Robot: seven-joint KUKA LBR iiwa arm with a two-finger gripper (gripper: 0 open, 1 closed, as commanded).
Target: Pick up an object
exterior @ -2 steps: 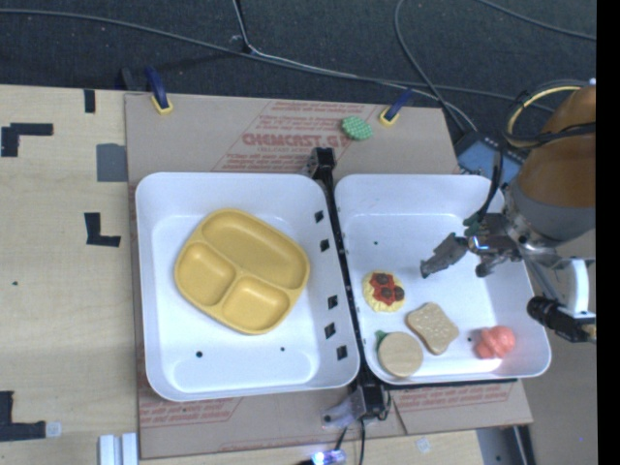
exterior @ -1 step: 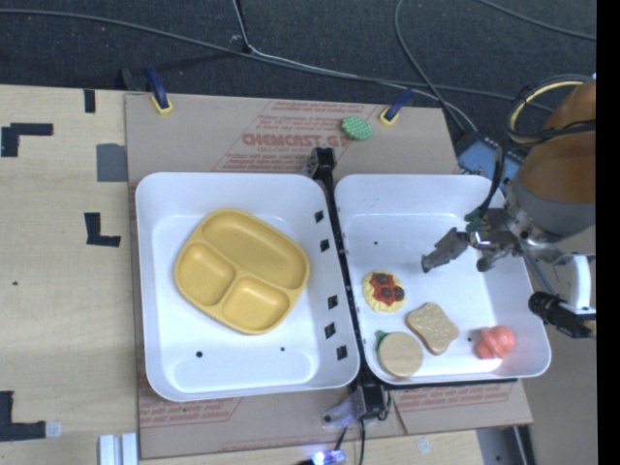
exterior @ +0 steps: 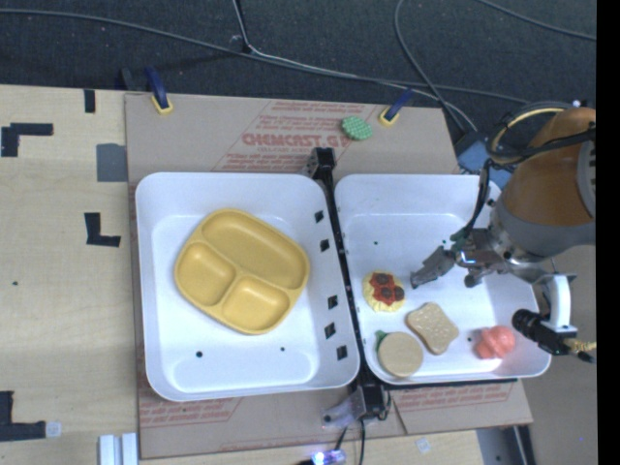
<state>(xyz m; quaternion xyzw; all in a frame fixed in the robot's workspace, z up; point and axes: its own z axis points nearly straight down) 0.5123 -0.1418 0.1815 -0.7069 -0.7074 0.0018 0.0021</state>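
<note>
While the fingers [exterior: 429, 271] stand spread — gripping nothing — the pizza toy [exterior: 385, 292] lies just beside.

bins [exterior: 155, 211]: looking like smooth white plastic, faintly glossy
divided plate [exterior: 242, 270]: showing as matt yellow plastic
cardboard sheet [exterior: 281, 134]: lying matt, brown, printed in red
tabletop [exterior: 48, 260]: appearing as pale wood, matt
bread slice [exterior: 433, 326]: looking like grainy tan toy plastic
arm [exterior: 547, 187]: shining glossy orange above smooth grey
</note>
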